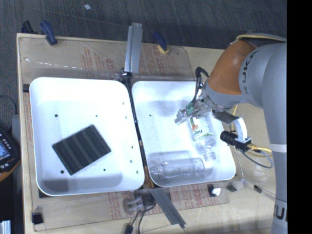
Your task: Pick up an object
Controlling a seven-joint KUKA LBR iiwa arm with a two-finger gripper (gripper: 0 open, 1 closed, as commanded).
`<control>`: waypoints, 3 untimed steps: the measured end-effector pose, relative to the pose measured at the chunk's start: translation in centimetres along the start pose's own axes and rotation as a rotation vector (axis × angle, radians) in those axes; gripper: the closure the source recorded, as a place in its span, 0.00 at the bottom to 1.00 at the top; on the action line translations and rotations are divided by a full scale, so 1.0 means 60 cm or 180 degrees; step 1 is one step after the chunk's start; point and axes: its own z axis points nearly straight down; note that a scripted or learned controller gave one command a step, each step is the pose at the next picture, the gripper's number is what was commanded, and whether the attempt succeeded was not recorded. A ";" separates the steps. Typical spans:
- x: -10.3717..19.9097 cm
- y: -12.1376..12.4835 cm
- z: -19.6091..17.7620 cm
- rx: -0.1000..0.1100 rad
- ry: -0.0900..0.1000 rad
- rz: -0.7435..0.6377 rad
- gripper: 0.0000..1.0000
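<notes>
A black ribbed pad [81, 148] lies flat in the left bin [39, 89], well apart from the claw; blue clamps [48, 32] grip the bench's [195, 206] far edge.

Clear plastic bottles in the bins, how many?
2, both in the right bin: one bottle lies along its near wall, the other lies near its right side, under the gripper. More may be hidden under the arm.
</notes>
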 end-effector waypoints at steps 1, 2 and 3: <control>0.025 -0.025 -0.029 0.0004 0.0009 0.0156 0.00; 0.007 -0.063 -0.019 0.0005 0.0010 0.0446 0.00; 0.007 -0.063 -0.019 0.0004 0.0009 0.0447 0.00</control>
